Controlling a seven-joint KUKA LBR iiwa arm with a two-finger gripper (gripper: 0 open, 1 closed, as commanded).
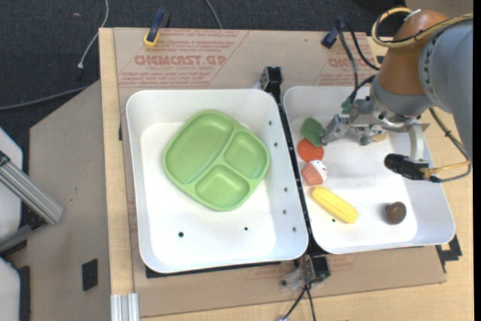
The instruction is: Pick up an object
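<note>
The right bin (421,233) holds a dark green piece (311,130) at its far left, with a red-orange round piece (309,149) just in front of it. A pink and white piece (314,172) lies below those, then a yellow corn-like piece (334,205). A brown ball (395,213) rests near the bin's front right. My gripper (350,127) hangs low over the back of the right bin, right beside the dark green piece. The grey arm with its orange band (406,64) rises behind it.
The left bin (150,237) carries a light green divided plate (216,159). A black clamp (271,77) sits at the back between the bins. Blue clips (156,28) hold the cardboard base. A cable (412,166) trails from the wrist over the right bin.
</note>
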